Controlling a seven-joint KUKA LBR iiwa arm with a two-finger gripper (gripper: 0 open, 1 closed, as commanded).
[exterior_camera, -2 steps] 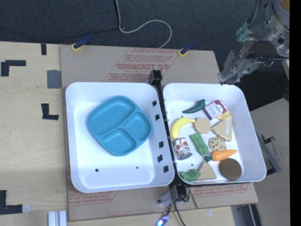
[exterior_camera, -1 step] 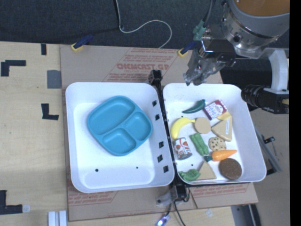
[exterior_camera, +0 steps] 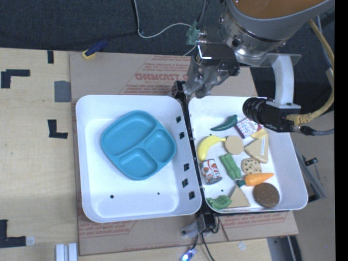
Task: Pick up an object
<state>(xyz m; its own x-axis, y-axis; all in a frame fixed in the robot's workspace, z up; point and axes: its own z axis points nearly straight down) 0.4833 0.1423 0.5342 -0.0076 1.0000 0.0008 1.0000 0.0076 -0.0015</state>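
Arm [exterior_camera: 272,15] cut off by top edge; fingers [exterior_camera: 202,86] blurred.

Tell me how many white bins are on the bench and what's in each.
2. The left bin holds a blue divided plate. The right bin holds a pile of toy food, including a banana and a carrot; smaller pieces may be hidden underneath.

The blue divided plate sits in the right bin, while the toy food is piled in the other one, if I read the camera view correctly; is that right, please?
Not quite: in the camera view, the blue divided plate sits in the left bin. The toy food, such as the banana and carrot, is indeed piled in the other one, the right bin.
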